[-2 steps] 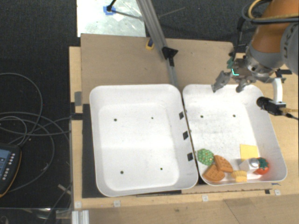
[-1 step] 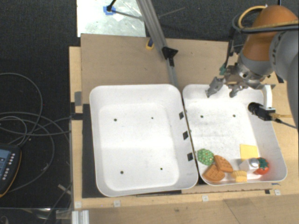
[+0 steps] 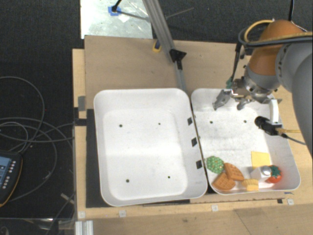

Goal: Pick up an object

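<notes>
The grey arm with its orange band reaches in from the right and holds its two-finger gripper [image 3: 230,102] over the far end of the right-hand shallow white plastic bin [image 3: 230,131]. The two fingers are spread apart with nothing between them, so the gripper is released and carries no object. The objects to pick from all lie bunched at the near end of that same bin, well apart from the gripper: a round green textured piece [image 3: 214,163], two orange waffle-patterned pieces [image 3: 229,176] touching each other just beside it, a flat yellow square block [image 3: 260,158], a small pale yellow piece [image 3: 251,184], and a white object with red and green parts [image 3: 269,174] in the near right corner. The left-hand shallow white plastic bin [image 3: 146,146] sits alongside, touching the right one.
</notes>
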You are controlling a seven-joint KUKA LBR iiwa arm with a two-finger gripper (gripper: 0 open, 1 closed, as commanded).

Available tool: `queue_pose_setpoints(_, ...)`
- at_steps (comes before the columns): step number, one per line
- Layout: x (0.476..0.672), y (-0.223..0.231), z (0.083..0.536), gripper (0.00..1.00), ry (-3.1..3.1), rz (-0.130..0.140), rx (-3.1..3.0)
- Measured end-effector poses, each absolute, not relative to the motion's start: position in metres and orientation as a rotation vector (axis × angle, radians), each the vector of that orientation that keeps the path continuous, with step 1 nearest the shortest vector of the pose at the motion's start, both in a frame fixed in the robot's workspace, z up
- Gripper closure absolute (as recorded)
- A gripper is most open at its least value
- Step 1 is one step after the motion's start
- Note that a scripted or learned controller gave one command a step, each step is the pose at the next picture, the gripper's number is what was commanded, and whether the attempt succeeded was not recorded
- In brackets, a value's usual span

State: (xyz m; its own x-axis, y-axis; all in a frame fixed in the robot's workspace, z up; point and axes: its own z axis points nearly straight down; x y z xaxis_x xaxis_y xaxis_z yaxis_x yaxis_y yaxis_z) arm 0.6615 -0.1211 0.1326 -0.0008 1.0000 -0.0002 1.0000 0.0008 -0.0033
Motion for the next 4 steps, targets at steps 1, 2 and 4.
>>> queue_pose_setpoints(1, 0.661, -0.121, 0.089, 0.0, -2.222, 0.003, -2.218)
queue_pose_setpoints(2, 0.664, -0.121, 0.103, 1.0, -2.227, -0.005, -2.222)
queue_pose_setpoints(4, 0.677, -0.12, 0.219, 1.0, -2.233, -0.008, -2.22)
